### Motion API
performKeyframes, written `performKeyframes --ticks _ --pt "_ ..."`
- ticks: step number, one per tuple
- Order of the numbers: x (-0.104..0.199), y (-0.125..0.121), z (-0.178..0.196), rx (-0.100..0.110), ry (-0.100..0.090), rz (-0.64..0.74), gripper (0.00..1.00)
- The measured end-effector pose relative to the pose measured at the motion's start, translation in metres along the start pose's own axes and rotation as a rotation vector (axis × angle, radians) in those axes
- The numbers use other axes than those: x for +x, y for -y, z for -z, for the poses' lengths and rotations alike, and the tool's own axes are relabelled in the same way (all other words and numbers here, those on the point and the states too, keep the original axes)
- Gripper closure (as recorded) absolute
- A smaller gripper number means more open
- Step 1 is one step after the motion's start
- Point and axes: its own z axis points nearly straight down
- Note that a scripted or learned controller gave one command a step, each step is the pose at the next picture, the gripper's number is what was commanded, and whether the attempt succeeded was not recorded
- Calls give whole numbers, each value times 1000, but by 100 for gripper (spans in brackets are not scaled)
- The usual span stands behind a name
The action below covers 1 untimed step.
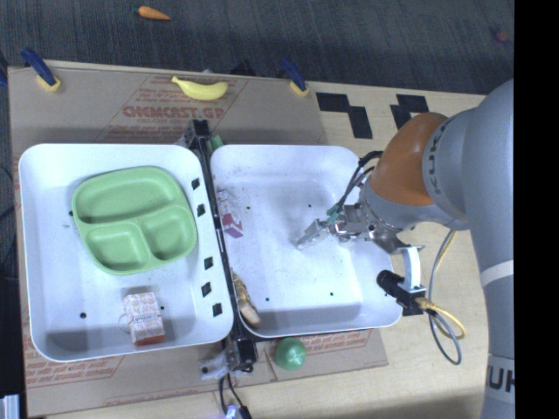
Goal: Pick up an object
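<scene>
One light, crinkly wrapper (229,214) by the right bin's (288,317) left wall suits an edge pinch; gripper (307,234) jaws' state unclear.

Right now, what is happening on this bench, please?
A grey robot arm reaches from the right into the right bin, with its gripper low over the bin floor. No object is visible between its fingers, so nothing is picked up yet. The left bin holds a green divided tray and a small packet. A green ball lies outside the bins.
</scene>
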Motion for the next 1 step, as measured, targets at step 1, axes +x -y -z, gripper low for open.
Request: performKeyframes --ticks 1 --pt "0 -19 84 -6 1 0 0"
